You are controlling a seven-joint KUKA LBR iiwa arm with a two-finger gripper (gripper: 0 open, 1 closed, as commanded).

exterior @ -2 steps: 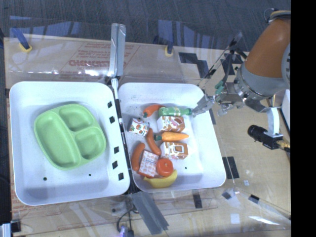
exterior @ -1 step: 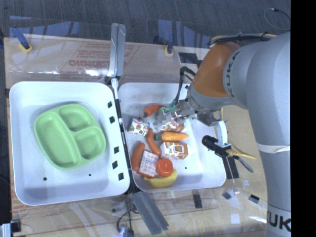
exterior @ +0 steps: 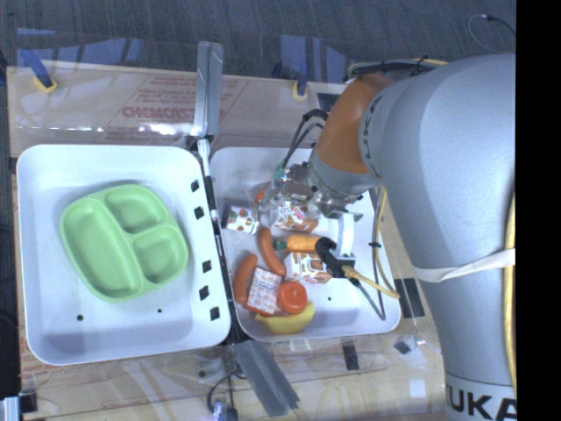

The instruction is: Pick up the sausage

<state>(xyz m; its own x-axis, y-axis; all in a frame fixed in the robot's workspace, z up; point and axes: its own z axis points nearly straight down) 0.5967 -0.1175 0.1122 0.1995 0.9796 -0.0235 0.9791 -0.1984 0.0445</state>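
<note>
Two white bins sit side by side; the sausage point(exterior: 270, 251) lies in the right bin point(exterior: 372, 310) among food packets, their labels unreadable. The gripper point(exterior: 302, 202) hovers nearby, its grasp impossible to tell. "UKA" marks the arm point(exterior: 456, 191).

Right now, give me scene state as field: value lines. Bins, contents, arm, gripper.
left bin: holds a green divided plate
right bin: holds a clutter of toy food
sausage: lies slantwise near the bin's middle, among the other items
other items: carrot, tomato, banana, small packets
arm: reaches in from the right, over the right bin
gripper: low over the clutter, finger state unclear
</note>
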